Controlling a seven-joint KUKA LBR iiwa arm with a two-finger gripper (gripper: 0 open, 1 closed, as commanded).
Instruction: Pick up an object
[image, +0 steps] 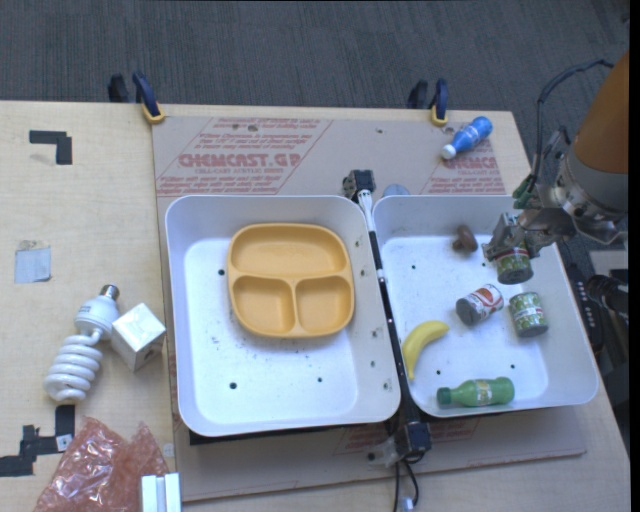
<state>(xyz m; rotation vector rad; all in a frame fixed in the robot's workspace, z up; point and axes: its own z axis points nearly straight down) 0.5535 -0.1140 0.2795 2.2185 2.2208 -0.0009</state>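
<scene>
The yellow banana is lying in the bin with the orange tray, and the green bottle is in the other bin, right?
Not quite. The camera view shows the banana lying in the right bin, the same bin as the green bottle. The orange tray sits in the left bin, apart from the banana.

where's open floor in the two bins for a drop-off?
Left bin: bare strip in front of the yellow tray. Right bin: small patch between the banana and the brown lump. Crowded around the cans and green bottle, near the end effector.
</scene>
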